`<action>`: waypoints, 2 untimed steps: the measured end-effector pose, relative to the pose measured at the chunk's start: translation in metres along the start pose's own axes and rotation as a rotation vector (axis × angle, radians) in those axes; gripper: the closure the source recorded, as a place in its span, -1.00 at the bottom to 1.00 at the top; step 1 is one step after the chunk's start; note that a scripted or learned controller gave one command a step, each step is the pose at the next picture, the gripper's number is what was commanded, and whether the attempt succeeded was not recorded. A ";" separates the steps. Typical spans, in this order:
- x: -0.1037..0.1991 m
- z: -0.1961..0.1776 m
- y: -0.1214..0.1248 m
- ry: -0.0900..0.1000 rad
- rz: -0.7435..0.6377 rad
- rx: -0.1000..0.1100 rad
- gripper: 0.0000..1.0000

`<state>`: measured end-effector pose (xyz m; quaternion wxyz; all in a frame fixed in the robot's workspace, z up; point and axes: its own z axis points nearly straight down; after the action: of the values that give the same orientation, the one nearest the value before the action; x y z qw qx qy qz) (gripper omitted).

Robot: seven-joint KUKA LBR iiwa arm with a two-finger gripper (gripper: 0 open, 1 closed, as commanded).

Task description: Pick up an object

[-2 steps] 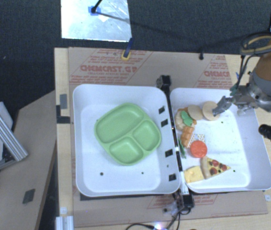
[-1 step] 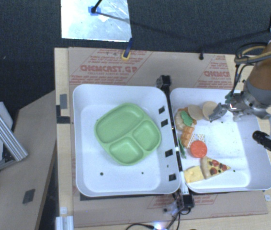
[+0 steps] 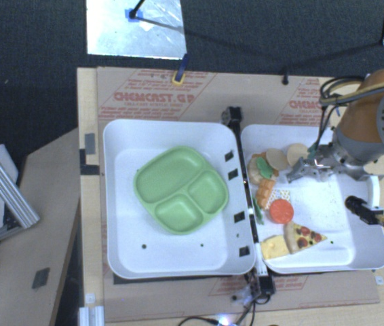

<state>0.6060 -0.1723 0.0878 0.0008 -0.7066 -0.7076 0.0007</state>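
Arm: the grey KUKA arm with its orange band (image 3: pixel 382 81) is reaching in from the right, its wrist hanging over the upper right part of the right bin.
Gripper: the two-finger gripper (image 3: pixel 299 171) is pointing left and downward over the right bin (image 3: pixel 355 250), its tips sitting just right of the cluster of toy food. Whether it is spread wide or closed narrow I cannot tell, and nothing is showing as held.
Right bin: it is lying on the right of the bench, holding toy food mostly along its left side.
Toy food, upper group: a tan round piece (image 3: pixel 297 155), a beige round piece (image 3: pixel 274 159) and a green piece (image 3: pixel 262 164) are lying together near the bin's upper left, close to the gripper tips.
Toy food, middle: an orange carrot-like piece (image 3: pixel 265 193) is lying just below that group, with a red tomato-like round (image 3: pixel 281 211) just beside it to the lower right.
Toy food, lower: a pizza slice (image 3: pixel 303 236) is lying near the bin's front, its tip pointing right, and a yellow cheese-like wedge (image 3: pixel 274 247) is touching or nearly touching its left end.
Left bin: the left bin (image 3: pixel 124 250) is carrying a light green divided plate (image 3: pixel 180 189) with three compartments, sitting tilted near the middle.
Bench: both bins are resting on a brown printed cardboard sheet (image 3: pixel 158 94).
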 end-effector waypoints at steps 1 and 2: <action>-0.001 -0.014 0.002 -0.001 0.000 -0.006 1.00; 0.005 -0.062 0.010 -0.001 -0.004 -0.009 1.00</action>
<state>0.6163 -0.1673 0.1499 -0.0029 -0.7052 -0.7090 -0.0020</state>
